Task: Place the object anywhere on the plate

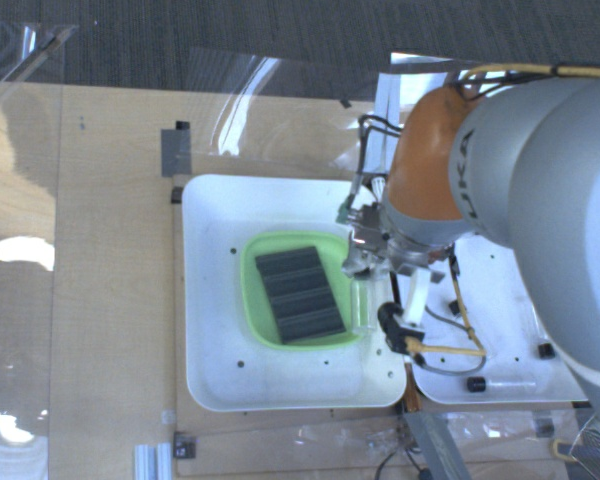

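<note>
Camera view looks down on a pale wooden tabletop point(100, 268) carrying two shallow white bins. The left bin point(210, 368) holds a lime-green plate point(252, 268), squarish with rounded corners. On that plate lies the object point(300, 294), a dark grey, flat rectangular block whose top is crossed by several ridges or grooves, dividing it into bands. Its long axis runs at a slant, from the upper left toward the lower right of the view, with the far end tipped slightly left and the near end angling toward the plate's lower right corner. The bands run across the short dimension. It rests wholly inside the plate's rim.

The gripper point(365, 258) hangs just to the right of the object, over the plate's right edge, below the grey arm point(550, 188) and its orange band point(425, 163). Whether its fingers are apart or together cannot be told, since the wrist and housing cover them from above. The block lies left of them, close by, and looks free of them. Black and yellow cables point(440, 348) trail over the right bin point(500, 368).
</note>
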{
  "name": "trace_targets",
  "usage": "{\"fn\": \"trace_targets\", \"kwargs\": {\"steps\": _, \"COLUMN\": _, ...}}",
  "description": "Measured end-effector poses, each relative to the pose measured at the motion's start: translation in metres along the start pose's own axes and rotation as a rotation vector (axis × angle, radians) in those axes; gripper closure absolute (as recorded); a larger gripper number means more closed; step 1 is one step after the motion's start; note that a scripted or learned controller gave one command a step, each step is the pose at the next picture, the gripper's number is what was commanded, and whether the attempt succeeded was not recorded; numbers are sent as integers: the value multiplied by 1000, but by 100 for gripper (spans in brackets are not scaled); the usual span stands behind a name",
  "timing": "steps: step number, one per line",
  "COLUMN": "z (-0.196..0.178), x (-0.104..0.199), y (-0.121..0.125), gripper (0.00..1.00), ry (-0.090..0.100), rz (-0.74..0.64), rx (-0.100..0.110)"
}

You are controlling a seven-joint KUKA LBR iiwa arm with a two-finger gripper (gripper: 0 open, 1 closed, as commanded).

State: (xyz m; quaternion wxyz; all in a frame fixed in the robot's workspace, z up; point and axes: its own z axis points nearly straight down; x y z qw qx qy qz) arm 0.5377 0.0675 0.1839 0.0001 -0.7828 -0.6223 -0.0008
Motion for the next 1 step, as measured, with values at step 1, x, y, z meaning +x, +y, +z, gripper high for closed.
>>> {"fn": "trace_targets", "kwargs": {"steps": 1, "z": 0, "x": 0, "y": 0, "gripper": 0, "ry": 0, "rz": 1, "rx": 0}}
